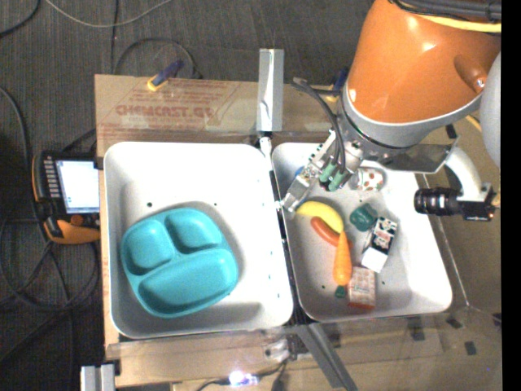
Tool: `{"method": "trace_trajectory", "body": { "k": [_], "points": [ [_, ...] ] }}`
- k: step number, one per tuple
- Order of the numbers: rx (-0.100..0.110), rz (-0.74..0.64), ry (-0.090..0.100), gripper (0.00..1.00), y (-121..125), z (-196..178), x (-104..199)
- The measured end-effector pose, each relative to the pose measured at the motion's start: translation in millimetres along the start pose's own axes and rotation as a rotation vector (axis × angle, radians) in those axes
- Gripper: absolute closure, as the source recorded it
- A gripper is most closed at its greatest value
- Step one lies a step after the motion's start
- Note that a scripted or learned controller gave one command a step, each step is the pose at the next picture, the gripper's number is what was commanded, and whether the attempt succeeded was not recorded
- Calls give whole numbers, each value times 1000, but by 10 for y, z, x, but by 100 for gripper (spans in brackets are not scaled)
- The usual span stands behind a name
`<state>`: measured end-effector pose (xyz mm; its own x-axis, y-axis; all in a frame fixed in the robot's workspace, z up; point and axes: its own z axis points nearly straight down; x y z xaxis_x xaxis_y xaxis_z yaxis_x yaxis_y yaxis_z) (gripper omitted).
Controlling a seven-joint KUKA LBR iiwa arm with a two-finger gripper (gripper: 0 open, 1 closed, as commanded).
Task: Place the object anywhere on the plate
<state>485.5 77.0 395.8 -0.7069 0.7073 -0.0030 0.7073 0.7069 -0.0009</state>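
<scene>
Hovering over the banana [319, 211], hand [299, 187]; plate [179, 261] apart

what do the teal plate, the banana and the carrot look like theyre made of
Teal plate: likely moulded plastic; one even colour, soft sheen, rounded compartment walls.
Banana: probably toy plastic; flat, uniform yellow, smooth skin.
Carrot: probably toy plastic as well; plain smooth orange with a green end. Real produce can't be ruled out from this view.
</scene>
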Motion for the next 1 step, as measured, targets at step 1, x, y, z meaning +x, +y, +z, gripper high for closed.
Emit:
{"method": "trace_trajectory", "body": {
  "k": [1],
  "points": [
    [-2, -192, -1, 100, -230, -388, -222]
  ]
}}
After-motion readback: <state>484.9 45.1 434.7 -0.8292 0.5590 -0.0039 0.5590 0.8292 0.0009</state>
